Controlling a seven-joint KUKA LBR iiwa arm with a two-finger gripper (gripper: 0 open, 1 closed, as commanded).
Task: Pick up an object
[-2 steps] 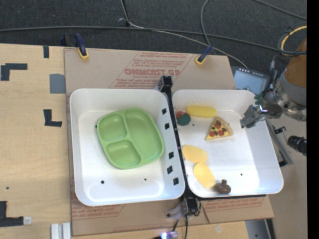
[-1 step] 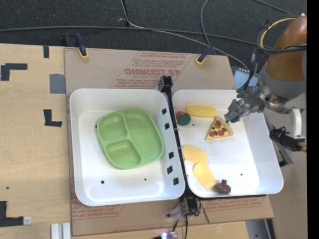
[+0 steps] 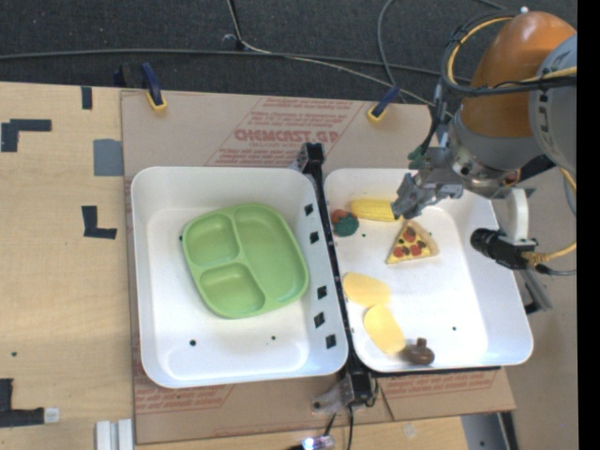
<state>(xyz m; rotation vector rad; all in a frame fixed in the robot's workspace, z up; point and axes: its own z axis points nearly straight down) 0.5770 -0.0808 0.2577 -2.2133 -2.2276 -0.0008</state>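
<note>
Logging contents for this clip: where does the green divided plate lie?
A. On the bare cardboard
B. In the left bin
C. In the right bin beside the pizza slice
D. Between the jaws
B: the green divided plate lies flat in the left bin, while the pizza slice is in the right bin.

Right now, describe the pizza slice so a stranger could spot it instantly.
Look in the right-hand shallow white bin, upper half. The flat triangular toy pizza slice lies just below the yellow banana-shaped toy. Unlike the plain yellow pieces nearby, it has red dots.

Smooth plastic green tray (image 3: 246,260)
</note>
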